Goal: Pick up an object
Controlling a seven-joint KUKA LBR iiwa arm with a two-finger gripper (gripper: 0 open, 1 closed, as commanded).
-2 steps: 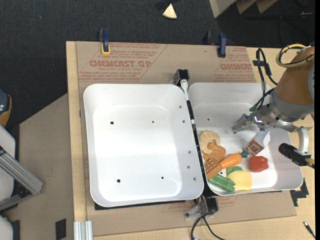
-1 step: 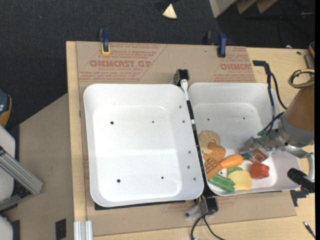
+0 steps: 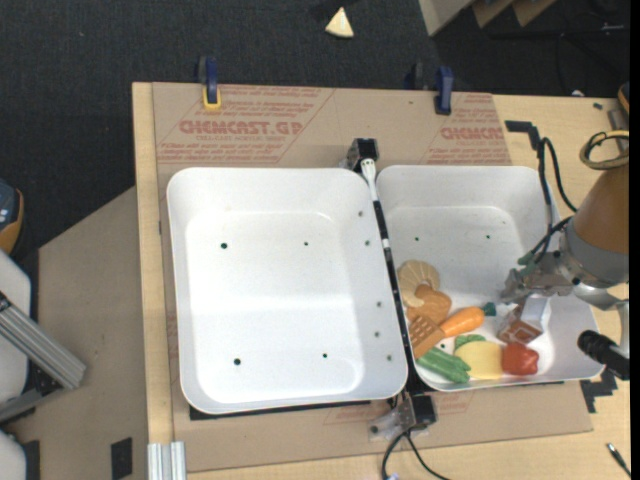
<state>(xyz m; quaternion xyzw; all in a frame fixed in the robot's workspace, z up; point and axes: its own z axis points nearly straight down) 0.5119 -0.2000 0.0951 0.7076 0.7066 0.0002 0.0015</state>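
Positioned over the right bin (image 3: 470, 183), at its right-hand side: gripper (image 3: 527, 313), reaching in from the right edge of the camera view on a grey arm with an orange band (image 3: 605, 218) above the wrist. Fingers pointed down and toward the near-right corner of the bin; spread or pressed together cannot be told at this resolution, and nothing visibly pinched between them. Clustered in the near part of the right bin: toy foods, namely an orange carrot (image 3: 460, 322), a green pod-shaped piece (image 3: 443, 366), a yellow piece (image 3: 482, 359), a red tomato-like piece (image 3: 519, 359), a tan waffle-like piece (image 3: 424, 328) and a tan shell-like piece (image 3: 417, 274). Nearest to the fingertips: the red piece, just below and beside them, with a small brown block (image 3: 516, 330) between. Carrot lying just left of the gripper, long axis running left-to-right with a slight upward tilt toward the gripper. Likely requirement for a carrot grasp: short leftward shift, with fingers closing across the short axis. Left bin (image 3: 270, 183) well apart from the gripper.
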